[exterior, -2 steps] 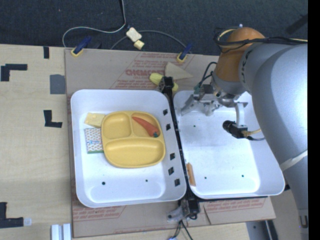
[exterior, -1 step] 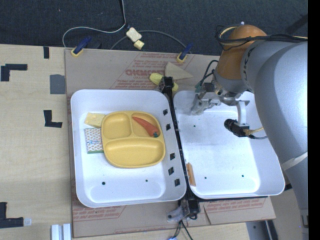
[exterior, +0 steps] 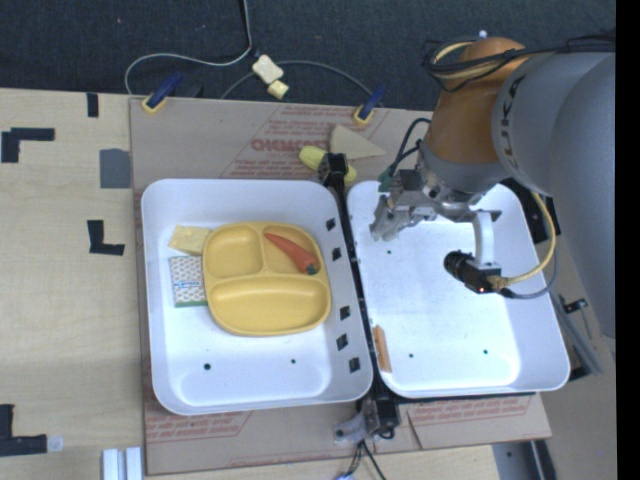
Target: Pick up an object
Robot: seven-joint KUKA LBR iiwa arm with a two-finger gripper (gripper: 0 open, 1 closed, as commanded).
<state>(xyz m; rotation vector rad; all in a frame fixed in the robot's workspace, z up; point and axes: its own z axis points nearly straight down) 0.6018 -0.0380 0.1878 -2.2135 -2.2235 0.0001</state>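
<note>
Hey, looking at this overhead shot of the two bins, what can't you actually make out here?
- Two-finger gripper, camera view: too small and blurred to judge.
- Small patterned white packet: print too small to read, right edge tucked under the yellow divided plastic plate.
- Right white bin: upper part covered by the grey arm.

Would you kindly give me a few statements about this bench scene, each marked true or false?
1. The yellow divided plastic tray lies in the left white bin. True.
2. The red carrot-shaped toy rests on the bare bench. False: it lies in a tray compartment.
3. The end effector is above the right white bin. True.
4. The small blue-checked sponge sits in the right bin. False: it is in the left bin, beside the tray.
</note>
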